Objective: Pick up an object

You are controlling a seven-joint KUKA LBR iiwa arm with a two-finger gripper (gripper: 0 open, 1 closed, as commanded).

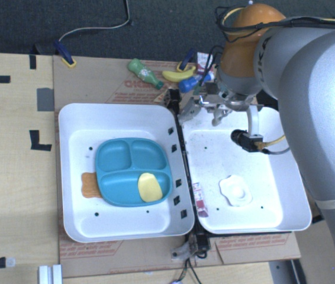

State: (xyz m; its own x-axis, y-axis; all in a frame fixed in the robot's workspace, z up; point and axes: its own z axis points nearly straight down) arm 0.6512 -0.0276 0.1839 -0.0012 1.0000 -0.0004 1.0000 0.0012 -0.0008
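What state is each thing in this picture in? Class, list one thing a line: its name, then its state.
Blue divided plate: flat in the left bin, upright.
Yellow piece: lying in the plate's lower right compartment.
Orange-brown piece: on the bin floor, partly under the plate's left edge.
White fried egg toy: flat on the right bin floor, untouched.
Tool: above the right bin's far edge, holding nothing visible.
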